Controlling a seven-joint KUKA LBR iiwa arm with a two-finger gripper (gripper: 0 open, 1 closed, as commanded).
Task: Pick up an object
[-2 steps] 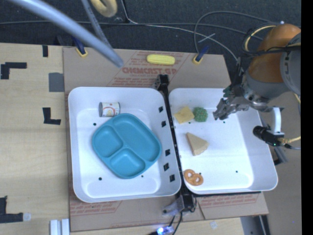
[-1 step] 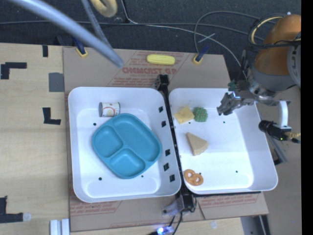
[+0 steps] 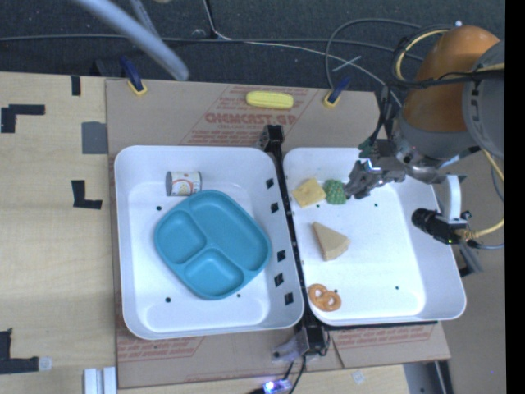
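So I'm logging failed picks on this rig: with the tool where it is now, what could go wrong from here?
1. The tool is right beside the green broccoli-like piece, which sits against the yellow cheese chunk; closing may nudge or catch both.
2. The small, rounded green piece could slip out.
3. All this sits near the right bin's far-left part, close to the divider, so a push could jam items there.

Your arm comes in from the right, orange band uppermost, wrist angled down and to the left. Gripper sits low at the end of it, pointing left. Finger state isn't readable from this angle, too dark and small.
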